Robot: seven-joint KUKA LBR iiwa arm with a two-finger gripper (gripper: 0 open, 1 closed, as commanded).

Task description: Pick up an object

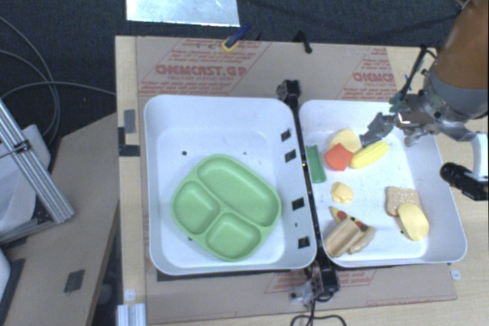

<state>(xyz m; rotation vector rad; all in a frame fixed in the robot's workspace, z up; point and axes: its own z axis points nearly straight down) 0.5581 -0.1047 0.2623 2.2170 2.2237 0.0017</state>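
The right bin (443,164) holds several toy foods. A yellow corn-like piece (369,155) lies beside an orange-red piece (338,157) and a pale yellow piece (345,139). Nearer the front are a small yellow chunk (341,192), a tan biscuit (400,198), a yellow lemon-like piece (413,221) and brown bread sticks (348,234). My gripper (377,129) hangs low over the bin's back part, just above and right of the corn-like piece. I see nothing held in it.
The left bin (168,118) holds a green divided plate (224,206). A green strip (315,164) lies along the divider between the bins. A black part (463,179) juts over the right bin's right rim. The arm (462,65) rises at the right.
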